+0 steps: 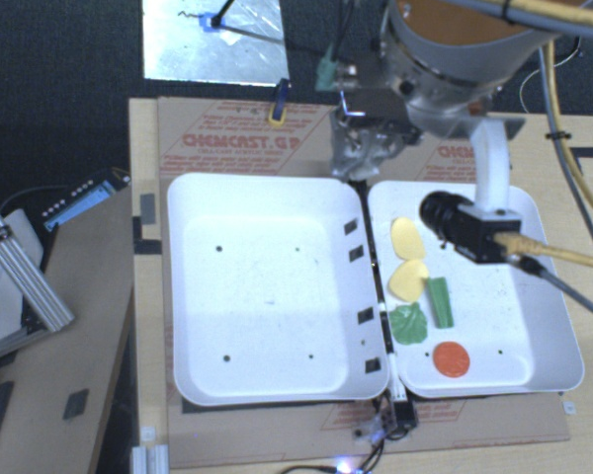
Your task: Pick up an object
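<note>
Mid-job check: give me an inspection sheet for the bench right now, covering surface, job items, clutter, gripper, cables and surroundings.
Surface: left bin and right bin side by side on a cardboard sheet.
Job's things: in the right bin, two yellow pieces, green block, green leafy piece, orange disc.
Clutter: nothing seen.
Gripper: gripper above the bins' far edge; finger state unclear.
Cables: yellow hoses over the right bin.
Surroundings: foil sheet behind.

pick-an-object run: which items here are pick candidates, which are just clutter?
Candidates, all in the right bin:
- upper yellow piece
- lower yellow piece
- green block
- green leafy piece
- orange-red disc

Clutter:
- left bin
- yellow-and-blue clamp on the cardboard's far edge
- foil sheet beyond the bench
- black camera unit on the arm
</note>
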`<state>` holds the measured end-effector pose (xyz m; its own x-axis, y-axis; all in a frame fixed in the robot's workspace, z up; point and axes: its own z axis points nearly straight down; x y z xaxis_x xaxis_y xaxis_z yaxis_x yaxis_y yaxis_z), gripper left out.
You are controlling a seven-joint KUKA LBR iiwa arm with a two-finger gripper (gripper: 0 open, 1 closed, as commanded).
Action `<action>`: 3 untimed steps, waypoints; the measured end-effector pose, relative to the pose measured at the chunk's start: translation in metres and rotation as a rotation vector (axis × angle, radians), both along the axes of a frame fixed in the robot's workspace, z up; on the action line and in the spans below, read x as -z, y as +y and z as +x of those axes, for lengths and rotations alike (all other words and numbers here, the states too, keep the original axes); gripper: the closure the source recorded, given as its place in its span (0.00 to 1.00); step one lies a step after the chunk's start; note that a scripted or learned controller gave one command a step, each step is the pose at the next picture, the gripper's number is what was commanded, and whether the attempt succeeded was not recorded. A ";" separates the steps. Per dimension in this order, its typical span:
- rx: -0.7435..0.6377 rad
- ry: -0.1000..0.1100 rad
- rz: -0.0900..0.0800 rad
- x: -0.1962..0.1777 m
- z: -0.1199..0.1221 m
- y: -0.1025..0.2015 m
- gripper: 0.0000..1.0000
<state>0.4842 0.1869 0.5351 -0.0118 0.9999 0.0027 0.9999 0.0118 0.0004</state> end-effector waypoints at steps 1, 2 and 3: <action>0.008 -0.001 -0.002 0.000 0.002 -0.006 1.00; 0.014 -0.004 -0.003 0.001 0.081 -0.035 1.00; -0.001 0.000 0.001 0.000 0.008 0.020 1.00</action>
<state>0.4925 0.2072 0.5356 -0.0124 0.9999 0.0033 0.9999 0.0124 0.0003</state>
